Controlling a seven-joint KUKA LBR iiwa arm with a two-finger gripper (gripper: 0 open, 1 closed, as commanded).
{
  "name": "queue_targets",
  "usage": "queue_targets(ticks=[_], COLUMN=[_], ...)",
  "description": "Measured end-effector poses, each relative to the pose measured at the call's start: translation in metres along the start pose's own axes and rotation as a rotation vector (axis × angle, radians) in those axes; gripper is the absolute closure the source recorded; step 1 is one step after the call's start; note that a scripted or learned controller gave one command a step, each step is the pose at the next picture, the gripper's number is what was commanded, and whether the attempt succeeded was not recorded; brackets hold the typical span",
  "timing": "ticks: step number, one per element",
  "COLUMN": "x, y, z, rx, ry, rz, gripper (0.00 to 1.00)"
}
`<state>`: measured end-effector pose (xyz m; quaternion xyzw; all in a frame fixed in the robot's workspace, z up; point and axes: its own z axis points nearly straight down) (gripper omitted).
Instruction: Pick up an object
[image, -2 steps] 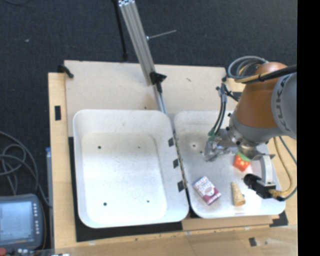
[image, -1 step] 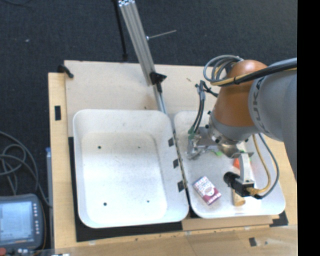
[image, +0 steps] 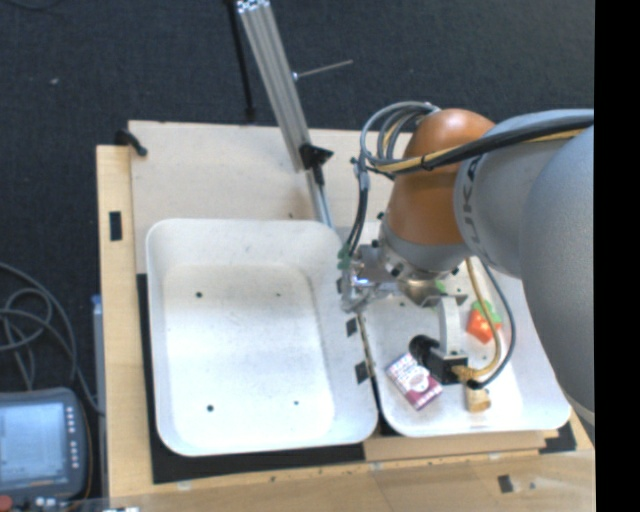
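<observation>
The grey-and-orange arm's pincer (image: 362, 283) hovers mid-frame over the right shallow white bin (image: 545, 400) — whether clenched or released, I cannot tell. Nothing looks lifted yet: the small maroon-and-white carton (image: 413, 380) lies lower right, the orange-red piece (image: 484, 324) nearby.

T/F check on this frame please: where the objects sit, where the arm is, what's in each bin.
1. A pink box lies in the right bin. True.
2. The left bin holds the pink box. False: the box is in the right bin.
3. The arm is above the right bin. True.
4. An orange item lies in the right bin. True.
5. The arm reaches in from the left of the view. False: it comes in from the right.
6. The pink box sits at the far edge of its bin. False: it is near the front edge.
</observation>
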<state>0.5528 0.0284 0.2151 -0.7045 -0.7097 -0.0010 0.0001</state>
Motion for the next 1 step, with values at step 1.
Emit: queue_targets(ticks=[1], x=[0.0507], y=[0.0098], z=[0.0007], rx=[0.000], ry=[0.000], rz=[-0.001], gripper=[1.00])
